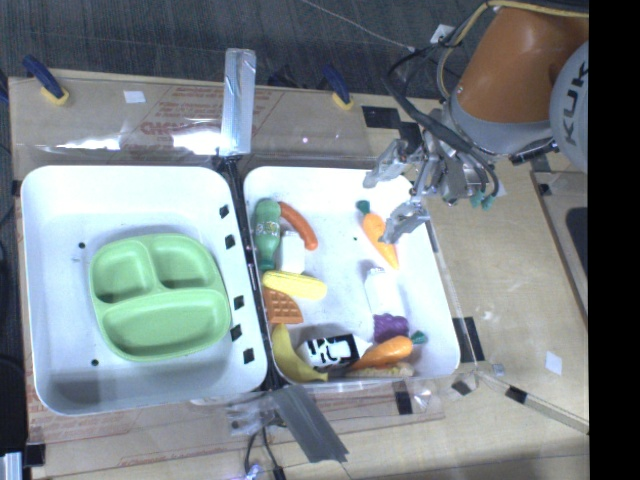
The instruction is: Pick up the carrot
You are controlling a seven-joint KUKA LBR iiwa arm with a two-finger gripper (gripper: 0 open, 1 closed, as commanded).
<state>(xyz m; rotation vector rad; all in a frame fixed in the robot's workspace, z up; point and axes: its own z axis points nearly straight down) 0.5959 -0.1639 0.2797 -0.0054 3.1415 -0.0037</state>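
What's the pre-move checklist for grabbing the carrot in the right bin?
1. Target seen: small orange carrot with green top lies near the right bin's far right wall: ok.
2. Gripper above the carrot's end: ok.
3. Carrot held between the jaws: not ok, nothing visibly gripped.
4. Neighbours: white bottle lies just beside the carrot; contact cannot tell.
5. Lookalike: second orange carrot by the purple grapes near the front wall; confirm the target: cannot tell.
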